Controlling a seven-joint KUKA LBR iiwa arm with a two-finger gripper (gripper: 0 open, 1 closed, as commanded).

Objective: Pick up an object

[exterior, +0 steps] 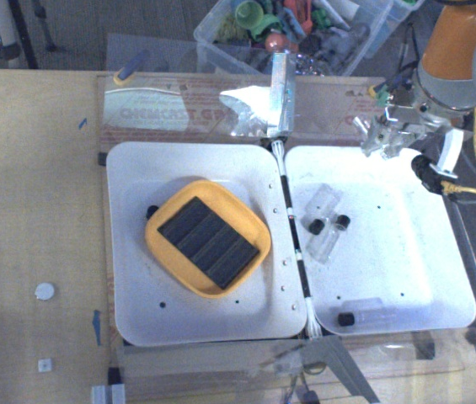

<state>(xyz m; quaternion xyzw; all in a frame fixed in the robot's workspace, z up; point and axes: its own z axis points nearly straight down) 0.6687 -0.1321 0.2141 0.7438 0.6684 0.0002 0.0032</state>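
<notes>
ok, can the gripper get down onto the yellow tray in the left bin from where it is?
Probably yes. The yellow tray lies flat and uncovered in the left bin; the gripper hangs over the right bin's far edge, with nothing tall between them.

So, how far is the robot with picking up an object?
Nothing looks picked yet. The gripper hangs over the back edge of the right bin, with nothing visible in it. The yellow tray lies in the left bin; the clear vials lie in the right one. Reaching, grasping and lifting all remain.
</notes>
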